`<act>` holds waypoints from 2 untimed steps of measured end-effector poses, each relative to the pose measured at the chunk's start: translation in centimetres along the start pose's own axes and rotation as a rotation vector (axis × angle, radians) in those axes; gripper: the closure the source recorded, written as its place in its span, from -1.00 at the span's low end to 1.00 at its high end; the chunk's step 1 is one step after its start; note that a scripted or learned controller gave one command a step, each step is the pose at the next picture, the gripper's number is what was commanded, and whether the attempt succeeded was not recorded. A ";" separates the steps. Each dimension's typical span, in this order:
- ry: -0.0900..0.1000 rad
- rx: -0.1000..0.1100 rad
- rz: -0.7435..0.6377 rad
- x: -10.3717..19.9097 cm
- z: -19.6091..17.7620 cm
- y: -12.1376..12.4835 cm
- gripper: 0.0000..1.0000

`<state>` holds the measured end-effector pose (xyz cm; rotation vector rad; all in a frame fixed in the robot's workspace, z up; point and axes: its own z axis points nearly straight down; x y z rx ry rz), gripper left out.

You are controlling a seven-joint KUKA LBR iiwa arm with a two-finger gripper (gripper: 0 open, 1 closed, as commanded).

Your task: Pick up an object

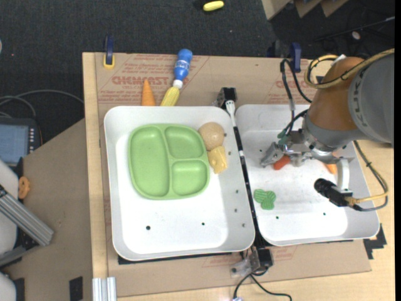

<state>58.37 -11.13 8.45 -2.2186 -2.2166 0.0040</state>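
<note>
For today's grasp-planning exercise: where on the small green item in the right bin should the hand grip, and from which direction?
Judging by its low, flat pose, the green item is best taken from straight above, fingers closing across its narrower middle. It lies apart from the bin's left wall, on bare floor, so the hand probably has room on both sides.

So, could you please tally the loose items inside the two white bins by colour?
Green: 2, divided plate and small leafy piece
Tan/yellow: 2, round item and yellow piece
Orange: 2, pieces by the gripper
Total: 6
</note>
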 end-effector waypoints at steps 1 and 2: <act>-0.001 -0.006 0.001 -0.1 -1.1 0.2 1.00; -0.001 -0.012 -0.006 6.0 -10.5 -3.3 1.00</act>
